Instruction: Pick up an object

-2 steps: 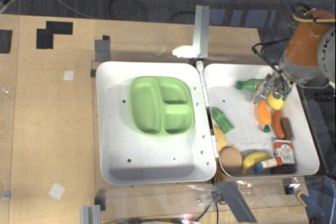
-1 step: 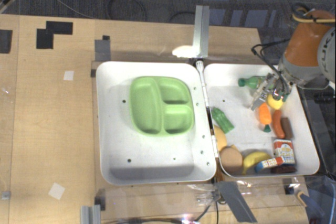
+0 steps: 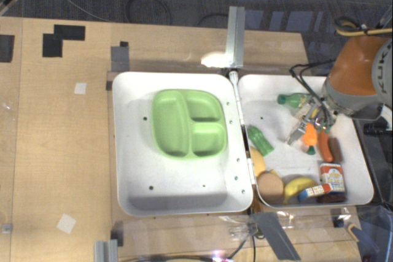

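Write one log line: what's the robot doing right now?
arm: over right bin | gripper: low beside orange carrot | left bin: green tray

Arm (image 3: 359, 73) reaching in from the right, orange band above the wrist; gripper (image 3: 305, 127) lowered, fingers apart.

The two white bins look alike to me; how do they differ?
The left bin holds one big thing, a green divided tray; the right bin holds many small ones, such as a banana and a green bottle. The arm's gripper hangs over the right bin, not the left. Both are shallow and white.
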`<state>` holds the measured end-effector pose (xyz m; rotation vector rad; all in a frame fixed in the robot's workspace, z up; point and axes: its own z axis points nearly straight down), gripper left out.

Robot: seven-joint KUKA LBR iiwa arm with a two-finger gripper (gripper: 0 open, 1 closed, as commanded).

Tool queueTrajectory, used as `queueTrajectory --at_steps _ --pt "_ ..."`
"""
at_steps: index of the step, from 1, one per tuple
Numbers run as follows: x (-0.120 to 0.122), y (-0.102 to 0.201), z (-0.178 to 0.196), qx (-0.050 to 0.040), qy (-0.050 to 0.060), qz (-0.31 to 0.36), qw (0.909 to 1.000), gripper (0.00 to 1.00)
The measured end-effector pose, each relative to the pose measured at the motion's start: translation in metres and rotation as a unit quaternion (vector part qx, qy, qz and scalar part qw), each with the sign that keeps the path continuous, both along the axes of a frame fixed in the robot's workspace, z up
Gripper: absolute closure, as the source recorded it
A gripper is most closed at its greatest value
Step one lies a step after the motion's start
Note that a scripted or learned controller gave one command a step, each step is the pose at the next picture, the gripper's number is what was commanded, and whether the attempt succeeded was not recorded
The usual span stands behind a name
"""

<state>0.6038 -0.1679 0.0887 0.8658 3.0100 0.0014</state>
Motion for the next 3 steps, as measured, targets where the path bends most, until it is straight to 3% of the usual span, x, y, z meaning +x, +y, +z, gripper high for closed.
queueTrajectory --at_steps 1,2,3 --pt "0.004 0.001 0.014 -0.0016 -0.006 0.003 1.0000 1.00" --pt "-0.065 0.048 0.071 0.0018 0.000 -0.121 0.9927 1.00" --pt "-0.031 0.053 0.131 0.0027 0.000 -0.295 0.9554 1.00"
